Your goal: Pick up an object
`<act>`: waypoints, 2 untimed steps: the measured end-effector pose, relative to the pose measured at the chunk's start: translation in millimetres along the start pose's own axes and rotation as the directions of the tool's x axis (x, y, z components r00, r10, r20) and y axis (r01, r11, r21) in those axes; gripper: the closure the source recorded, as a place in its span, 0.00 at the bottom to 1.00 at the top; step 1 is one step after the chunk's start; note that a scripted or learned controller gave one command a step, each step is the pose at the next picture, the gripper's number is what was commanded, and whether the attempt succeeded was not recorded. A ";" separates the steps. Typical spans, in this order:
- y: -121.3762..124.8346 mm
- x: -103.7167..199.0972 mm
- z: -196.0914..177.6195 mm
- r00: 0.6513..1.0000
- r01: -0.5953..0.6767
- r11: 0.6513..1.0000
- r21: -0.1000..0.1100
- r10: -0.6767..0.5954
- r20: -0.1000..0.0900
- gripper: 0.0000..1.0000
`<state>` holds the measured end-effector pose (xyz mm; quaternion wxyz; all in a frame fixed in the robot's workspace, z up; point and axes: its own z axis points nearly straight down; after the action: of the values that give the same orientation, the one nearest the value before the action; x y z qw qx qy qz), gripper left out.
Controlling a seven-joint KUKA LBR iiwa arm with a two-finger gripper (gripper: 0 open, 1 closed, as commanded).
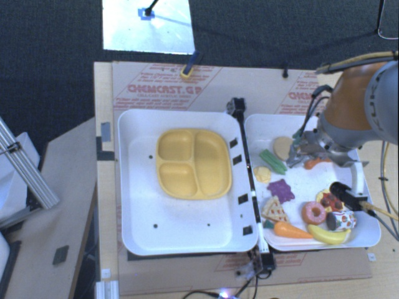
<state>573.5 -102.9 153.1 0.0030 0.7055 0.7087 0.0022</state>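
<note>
The right bin (368, 229) holds several toy foods. Among them are a tan round piece (282, 146), a green stick (272, 161), a small yellow piece (263, 174) and a purple piece (282, 190). Nearer the front lie a waffle wedge (273, 210), a carrot (292, 230), a pink donut (313, 213) and a banana (328, 234). My gripper (300, 156) hangs low over the bin's back part, just right of the tan piece and green stick. An orange piece (317, 164) shows beside it, partly hidden by the wrist.
The left bin (134, 229) carries a yellow divided plate (192, 164). A black divider with clips (246, 167) runs between the bins. Red and dark toys (336, 207) crowd the right bin's front right corner. The arm (358, 104) covers that bin's back right.
</note>
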 end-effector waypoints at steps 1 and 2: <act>8.7 -5.1 -47.5 1.000 0.000 1.000 0.000 0.000 0.000 1.00; 10.1 -5.1 -73.1 1.000 0.000 1.000 0.003 0.000 -0.001 1.00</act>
<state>583.1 -107.9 226.2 0.0019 0.7055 0.7087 0.0015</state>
